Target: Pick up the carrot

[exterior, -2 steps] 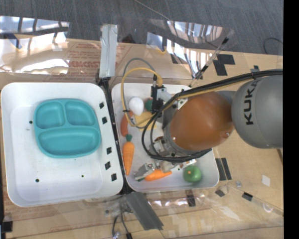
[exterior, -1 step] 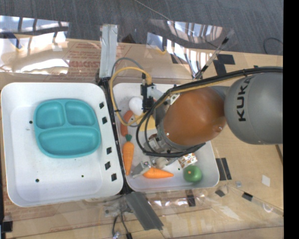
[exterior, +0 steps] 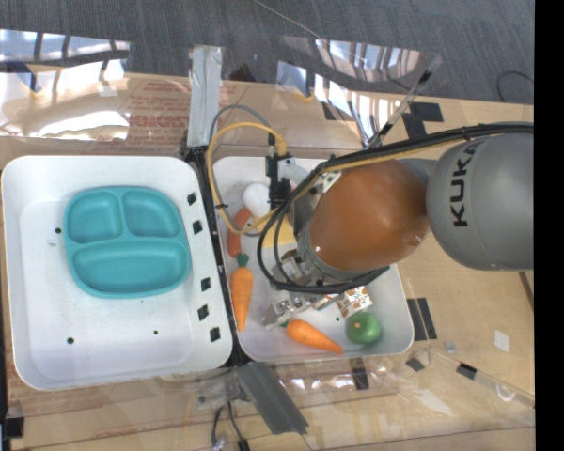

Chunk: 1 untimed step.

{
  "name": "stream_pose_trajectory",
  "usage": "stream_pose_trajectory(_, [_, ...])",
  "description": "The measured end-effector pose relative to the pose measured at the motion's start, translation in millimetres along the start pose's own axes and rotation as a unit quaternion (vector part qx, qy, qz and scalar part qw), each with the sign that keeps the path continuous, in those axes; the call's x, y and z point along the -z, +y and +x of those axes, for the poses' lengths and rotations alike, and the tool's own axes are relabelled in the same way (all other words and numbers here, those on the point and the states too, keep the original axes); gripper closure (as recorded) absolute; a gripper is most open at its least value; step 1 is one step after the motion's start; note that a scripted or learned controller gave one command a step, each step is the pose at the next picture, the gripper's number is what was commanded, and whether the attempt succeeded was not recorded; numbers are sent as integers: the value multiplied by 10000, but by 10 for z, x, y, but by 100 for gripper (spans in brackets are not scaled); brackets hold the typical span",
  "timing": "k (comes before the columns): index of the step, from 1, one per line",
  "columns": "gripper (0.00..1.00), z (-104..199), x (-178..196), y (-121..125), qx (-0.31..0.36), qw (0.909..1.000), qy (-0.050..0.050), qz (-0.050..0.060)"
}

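Two carrots lie in the right bin point(exterior: 399, 332). One carrot point(exterior: 241, 294) with a green top lies lengthwise along the bin's left wall. The other carrot point(exterior: 312, 335) lies slanted near the bin's front edge. My gripper point(exterior: 289, 308) hangs low under the orange wrist band point(exterior: 365, 216), between the two carrots and just above the slanted one's left end. No carrot shows inside the gripper. The arm hides the middle of the bin.
A green round fruit point(exterior: 363, 328) and a small printed box point(exterior: 354, 301) sit at the right bin's front right. A white egg point(exterior: 255, 196) and a small orange piece point(exterior: 233, 240) lie at its back left. The left bin point(exterior: 28, 346) holds a teal divided plate point(exterior: 125, 240).
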<state>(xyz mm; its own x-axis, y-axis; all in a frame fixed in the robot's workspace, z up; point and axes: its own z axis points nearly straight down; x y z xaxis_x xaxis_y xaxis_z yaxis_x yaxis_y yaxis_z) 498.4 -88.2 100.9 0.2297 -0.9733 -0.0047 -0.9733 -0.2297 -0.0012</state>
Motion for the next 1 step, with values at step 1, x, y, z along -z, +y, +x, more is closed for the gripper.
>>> stream_pose_trajectory(1, [100,157,341,253,22,10000,22,17])
